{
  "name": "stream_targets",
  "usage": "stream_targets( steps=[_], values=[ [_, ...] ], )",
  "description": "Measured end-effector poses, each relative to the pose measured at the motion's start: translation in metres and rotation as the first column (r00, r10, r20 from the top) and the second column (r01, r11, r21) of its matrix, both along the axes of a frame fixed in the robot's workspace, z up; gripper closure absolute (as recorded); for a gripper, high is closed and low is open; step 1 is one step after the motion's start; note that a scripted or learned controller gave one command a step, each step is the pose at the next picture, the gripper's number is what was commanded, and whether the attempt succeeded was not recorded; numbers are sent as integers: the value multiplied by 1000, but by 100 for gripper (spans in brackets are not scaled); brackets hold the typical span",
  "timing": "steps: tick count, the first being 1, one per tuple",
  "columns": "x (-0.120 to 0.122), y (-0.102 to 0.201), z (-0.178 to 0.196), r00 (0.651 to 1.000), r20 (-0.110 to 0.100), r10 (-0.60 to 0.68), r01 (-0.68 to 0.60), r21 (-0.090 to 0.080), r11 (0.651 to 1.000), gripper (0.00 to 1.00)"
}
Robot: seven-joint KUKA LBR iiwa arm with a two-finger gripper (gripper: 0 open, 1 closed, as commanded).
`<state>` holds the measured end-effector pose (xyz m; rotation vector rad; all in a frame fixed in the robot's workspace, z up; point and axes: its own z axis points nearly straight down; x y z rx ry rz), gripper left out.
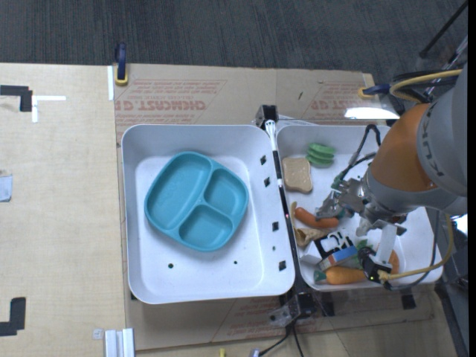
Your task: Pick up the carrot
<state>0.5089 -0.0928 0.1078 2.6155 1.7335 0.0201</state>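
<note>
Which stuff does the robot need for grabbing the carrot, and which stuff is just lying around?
Needed for the job:
carrot, in the right bin
gripper, right beside the carrot

Just lying around:
blue plate in the left bin
slice of bread
green toy
another orange toy near the front of the right bin

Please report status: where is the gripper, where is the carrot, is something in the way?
Gripper low in right bin, over carrot. Grasp unconfirmed. Bread slice beside.
</note>
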Motion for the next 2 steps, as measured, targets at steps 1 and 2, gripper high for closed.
stream_targets(
  steps=[1,2],
  values=[
    [-4,-21,-13,968,-6,251,-251,-5,968,0],
    [80,-93,-16,973,-14,232,-232,-6,973,0]
  ],
)
